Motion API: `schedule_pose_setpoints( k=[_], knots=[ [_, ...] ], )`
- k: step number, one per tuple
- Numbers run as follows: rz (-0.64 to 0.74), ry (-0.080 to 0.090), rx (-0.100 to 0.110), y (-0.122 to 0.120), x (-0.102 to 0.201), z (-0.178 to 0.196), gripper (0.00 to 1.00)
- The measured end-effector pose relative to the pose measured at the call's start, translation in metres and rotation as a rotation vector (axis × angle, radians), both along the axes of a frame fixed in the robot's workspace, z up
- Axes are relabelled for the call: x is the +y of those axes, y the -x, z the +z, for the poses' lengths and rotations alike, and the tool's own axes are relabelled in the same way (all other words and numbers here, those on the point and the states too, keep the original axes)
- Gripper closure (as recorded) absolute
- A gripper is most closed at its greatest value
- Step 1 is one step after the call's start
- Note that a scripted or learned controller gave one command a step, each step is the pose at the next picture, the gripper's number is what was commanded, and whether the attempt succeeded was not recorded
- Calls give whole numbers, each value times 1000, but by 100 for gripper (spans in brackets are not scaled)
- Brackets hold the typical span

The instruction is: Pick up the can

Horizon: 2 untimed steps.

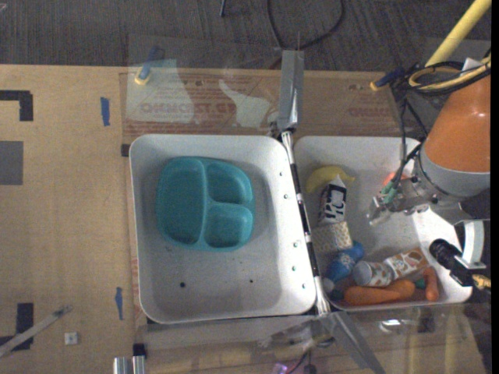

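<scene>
Can [387, 269] lies flat at right bin's [366, 148] front edge; gripper [387, 202] above, jaw state unclear. Should descend straddling its body, avoiding carrot [380, 293].

Plate [204, 202] in left bin [148, 287]; can [387, 269], seemingly, lies in right bin [366, 150].

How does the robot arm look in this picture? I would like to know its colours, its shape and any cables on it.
The arm is thick and rounded, with a broad orange band above a grey collar. Below the collar sits the gripper, a small metallic part with reddish and greenish details. Thin black cables run beside the arm, together with yellow ones near its top. A black cylindrical fitting sticks out lower down.
</scene>
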<state>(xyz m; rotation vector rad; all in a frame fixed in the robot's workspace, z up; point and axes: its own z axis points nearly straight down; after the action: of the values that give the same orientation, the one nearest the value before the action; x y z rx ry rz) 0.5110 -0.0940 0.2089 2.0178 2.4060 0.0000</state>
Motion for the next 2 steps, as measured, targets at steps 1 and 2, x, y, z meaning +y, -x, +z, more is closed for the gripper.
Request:
schedule_pose_setpoints(
  k=[1, 2],
  knots=[
    [4, 0, 0, -28, 38, 67, 100],
    [374, -1, 2, 29, 37, 68, 100]
  ],
)
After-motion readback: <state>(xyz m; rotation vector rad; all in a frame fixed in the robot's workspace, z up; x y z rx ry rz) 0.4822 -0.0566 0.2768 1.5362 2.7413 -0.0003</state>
